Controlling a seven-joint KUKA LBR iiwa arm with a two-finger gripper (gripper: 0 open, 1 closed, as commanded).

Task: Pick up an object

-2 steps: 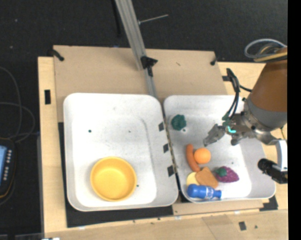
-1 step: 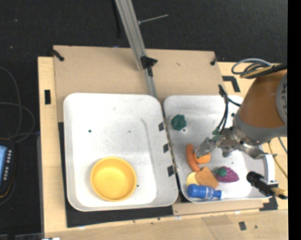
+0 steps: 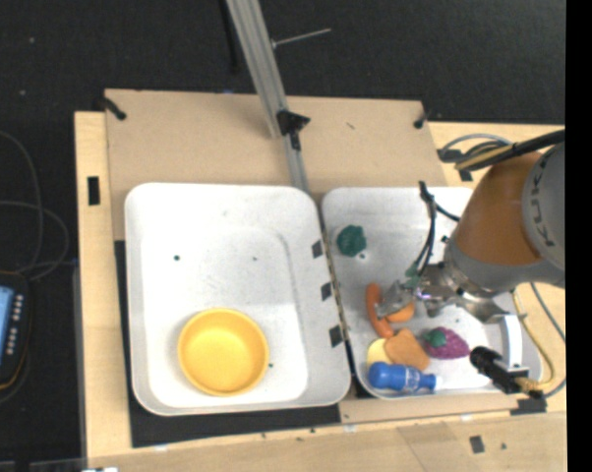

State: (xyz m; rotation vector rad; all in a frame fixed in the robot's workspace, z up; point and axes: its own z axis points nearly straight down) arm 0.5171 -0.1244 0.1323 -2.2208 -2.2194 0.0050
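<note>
Where end effector [image 3: 406, 298] hovers: curved orange object [image 3: 384, 308], slim | grip state: cannot tell

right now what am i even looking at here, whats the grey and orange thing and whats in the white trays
You are looking down at a slant from a single camera fixed above a bench. The grey machine with the orange band is a robot arm reaching in from the right; its job is to pick up an object. Its claw hangs low over the right bin, right by an orange piece. Whether it grips anything I cannot tell. That bin also holds a green lump, a purple toy, a blue bottle and a tan piece. The left bin holds a yellow bowl.
</note>
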